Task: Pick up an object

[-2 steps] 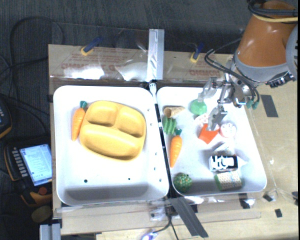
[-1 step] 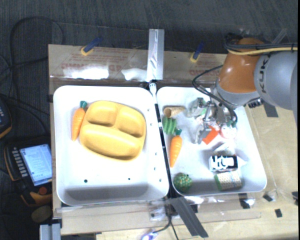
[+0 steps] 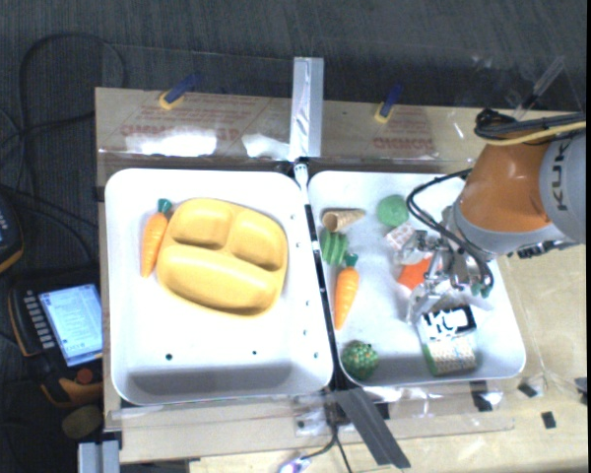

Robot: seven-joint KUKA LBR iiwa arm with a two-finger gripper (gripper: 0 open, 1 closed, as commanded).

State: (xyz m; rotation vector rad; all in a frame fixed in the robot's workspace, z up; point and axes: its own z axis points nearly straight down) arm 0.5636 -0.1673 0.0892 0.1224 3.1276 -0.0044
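Note:
My gripper [image 3: 435,292] hangs low over the right part of the right bin [image 3: 502,363], under the arm's orange band [image 3: 507,200]. Just to its left lies a small orange-red piece [image 3: 412,272], partly covered by the gripper body. Directly below the gripper sits a small box with a black-and-white top and a green mesh side [image 3: 447,343]. Nothing shows clearly as held.
The right bin also holds a carrot [image 3: 345,294], a dark green piece [image 3: 333,247], a tan cone [image 3: 341,219], a green disc [image 3: 393,208] and a green speckled ball [image 3: 361,359]. In the left bin [image 3: 128,363] lie a yellow divided tray [image 3: 222,254] and a carrot [image 3: 154,239].

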